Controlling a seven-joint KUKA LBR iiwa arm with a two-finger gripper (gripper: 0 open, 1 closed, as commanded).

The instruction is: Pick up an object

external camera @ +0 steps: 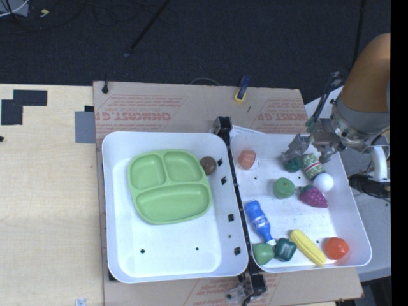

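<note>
The claw (310,150) hangs low over the right bin's (357,228) far corner, apparently aiming for the striped can (312,167); its grip state I cannot tell

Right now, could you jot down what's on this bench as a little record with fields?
left bin: green divided plate, brown ball beside it
right bin: blue bottle, yellow corn, orange ball, purple grapes, white ball, green apple, peach piece
pincer: low over the right bin's far side
</note>
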